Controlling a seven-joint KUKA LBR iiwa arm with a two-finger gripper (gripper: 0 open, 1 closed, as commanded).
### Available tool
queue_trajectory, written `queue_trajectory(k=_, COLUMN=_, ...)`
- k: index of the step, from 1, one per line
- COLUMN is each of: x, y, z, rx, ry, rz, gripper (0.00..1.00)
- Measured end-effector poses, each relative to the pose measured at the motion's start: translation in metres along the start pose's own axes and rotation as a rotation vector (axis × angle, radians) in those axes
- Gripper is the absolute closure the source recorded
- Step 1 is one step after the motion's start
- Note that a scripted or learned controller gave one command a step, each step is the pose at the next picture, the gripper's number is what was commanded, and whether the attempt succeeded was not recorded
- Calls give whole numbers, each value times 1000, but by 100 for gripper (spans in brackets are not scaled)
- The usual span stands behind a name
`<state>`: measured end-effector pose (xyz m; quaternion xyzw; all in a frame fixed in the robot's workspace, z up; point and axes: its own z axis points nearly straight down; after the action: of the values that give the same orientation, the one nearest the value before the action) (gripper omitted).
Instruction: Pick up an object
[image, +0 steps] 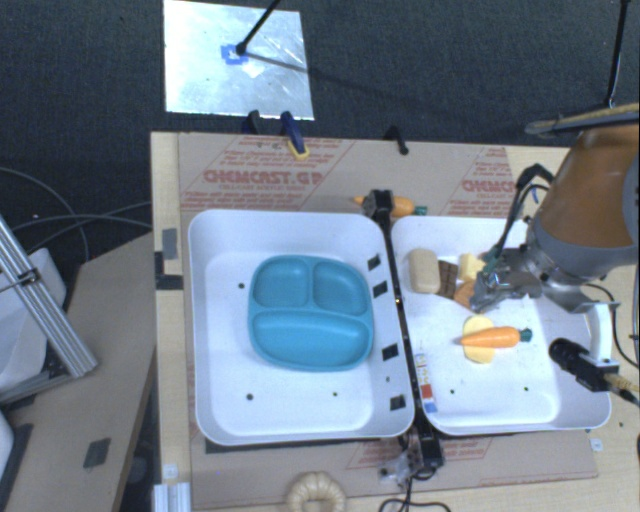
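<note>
Bench (250, 170) with 2 white bins (225, 385), 1 blue plate (305, 312), 1 carrot (490, 338), tool (487, 292) state unclear

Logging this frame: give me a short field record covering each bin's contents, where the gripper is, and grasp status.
left bin: holds a blue divided plate
right bin: beige bread-like piece; toy carrot lying across a yellow piece; small brown and yellow pieces
gripper: low over the right bin's far side, right beside the small brown and yellow pieces
grasp: cannot tell from this view
</note>
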<state>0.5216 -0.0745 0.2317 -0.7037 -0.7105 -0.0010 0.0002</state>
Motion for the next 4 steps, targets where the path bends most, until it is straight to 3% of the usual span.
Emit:
queue_trajectory(k=1, x=11, y=-20, z=11, rx=2, ry=-1, rz=5, gripper=100)
queue_trajectory(k=2, x=14, y=-6, z=13, rx=-1, ry=-2, rz=3, gripper=100)
queue_trajectory(k=3, x=25, y=-14, z=15, rx=1, ry=-2, rz=3, gripper=100)
queue_trajectory(k=4, x=18, y=-15, z=-3, rx=-1, ry=-2, rz=8, gripper=100)
